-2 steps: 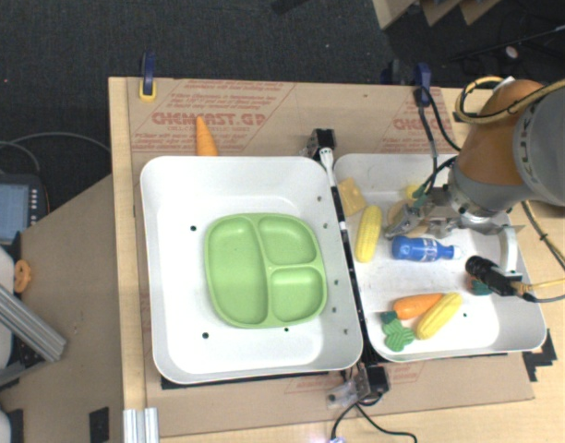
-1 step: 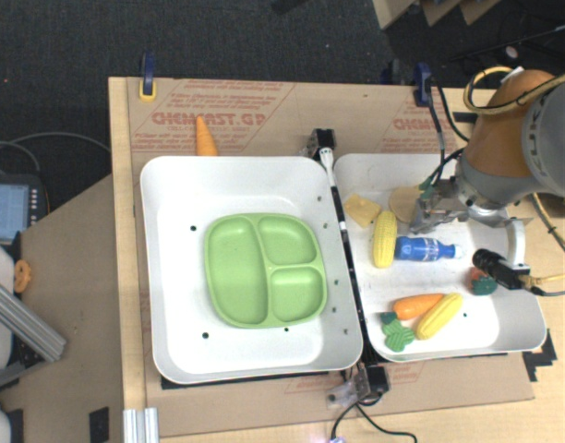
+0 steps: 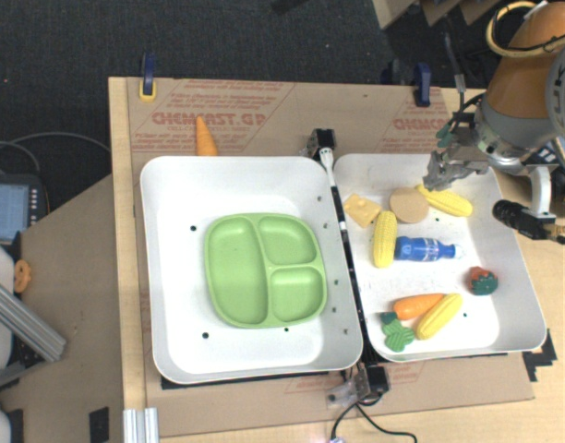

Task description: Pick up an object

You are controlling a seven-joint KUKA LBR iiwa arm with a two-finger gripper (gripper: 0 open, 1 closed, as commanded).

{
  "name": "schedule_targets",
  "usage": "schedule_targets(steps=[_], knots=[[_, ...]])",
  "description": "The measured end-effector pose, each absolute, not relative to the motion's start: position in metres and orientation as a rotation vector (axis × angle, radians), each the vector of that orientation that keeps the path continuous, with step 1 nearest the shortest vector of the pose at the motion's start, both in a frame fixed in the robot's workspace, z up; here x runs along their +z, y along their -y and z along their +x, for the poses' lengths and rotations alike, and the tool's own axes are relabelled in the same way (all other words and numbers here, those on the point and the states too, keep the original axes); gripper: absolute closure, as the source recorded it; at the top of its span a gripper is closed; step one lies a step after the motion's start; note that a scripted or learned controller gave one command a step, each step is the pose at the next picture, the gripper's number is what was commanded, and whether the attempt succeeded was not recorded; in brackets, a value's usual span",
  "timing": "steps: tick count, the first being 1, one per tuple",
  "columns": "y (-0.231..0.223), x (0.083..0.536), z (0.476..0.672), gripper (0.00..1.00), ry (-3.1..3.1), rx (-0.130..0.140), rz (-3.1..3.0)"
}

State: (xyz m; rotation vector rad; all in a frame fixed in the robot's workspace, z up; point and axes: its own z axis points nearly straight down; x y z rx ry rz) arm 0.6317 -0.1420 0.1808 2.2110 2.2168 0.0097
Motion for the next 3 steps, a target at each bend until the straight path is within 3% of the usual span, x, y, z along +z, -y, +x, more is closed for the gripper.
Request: schedule_targets(steps=[1, 2, 3], knots=[[0.142, 0.175, 0.629, 0.0, -2.222, 0.0, 2.219], [0.125, 0.1, 0.608, 0.0, -2.219, 0.014, 2.211], [0.121, 0.083, 0.532, 0.0, -2.224, -0.007, 2.23]])
